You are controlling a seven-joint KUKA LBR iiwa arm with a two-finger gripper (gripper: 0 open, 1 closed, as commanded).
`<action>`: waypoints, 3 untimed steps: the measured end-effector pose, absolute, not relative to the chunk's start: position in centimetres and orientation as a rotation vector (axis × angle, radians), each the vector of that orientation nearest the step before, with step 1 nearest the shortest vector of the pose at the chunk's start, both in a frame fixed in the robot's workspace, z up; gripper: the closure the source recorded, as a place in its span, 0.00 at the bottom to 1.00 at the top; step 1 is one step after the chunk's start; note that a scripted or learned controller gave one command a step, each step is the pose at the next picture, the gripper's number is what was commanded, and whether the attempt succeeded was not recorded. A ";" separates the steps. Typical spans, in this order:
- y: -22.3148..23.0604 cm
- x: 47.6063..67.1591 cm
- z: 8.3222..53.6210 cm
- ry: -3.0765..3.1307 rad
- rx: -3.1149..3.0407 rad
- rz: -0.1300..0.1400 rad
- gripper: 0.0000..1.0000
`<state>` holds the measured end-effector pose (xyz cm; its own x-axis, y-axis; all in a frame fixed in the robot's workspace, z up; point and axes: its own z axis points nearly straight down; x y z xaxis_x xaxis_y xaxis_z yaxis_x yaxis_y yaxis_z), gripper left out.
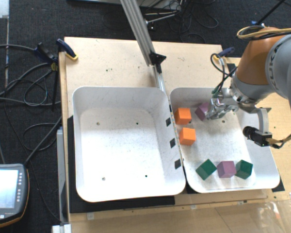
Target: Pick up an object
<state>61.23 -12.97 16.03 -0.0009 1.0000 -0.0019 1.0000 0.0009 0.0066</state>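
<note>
A pale wooden table (111,57) carries two white bins, ringed by dark floor and cables. The hand (215,111) is lowered into the right bin (266,178), touching a purple block (202,111) at its left side; whether it is closed cannot be told. The block should be centred before lifting, clear of the orange block (184,115) further left.

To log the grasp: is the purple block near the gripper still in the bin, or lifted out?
In the bin: the purple block lies on the right bin floor beside the gripper.
</note>
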 end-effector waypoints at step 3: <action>-13.6 61.3 27.1 2.222 2.217 0.002 1.00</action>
<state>61.32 -13.60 27.10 -0.0024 1.0000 -0.0012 1.0000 0.0024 0.0029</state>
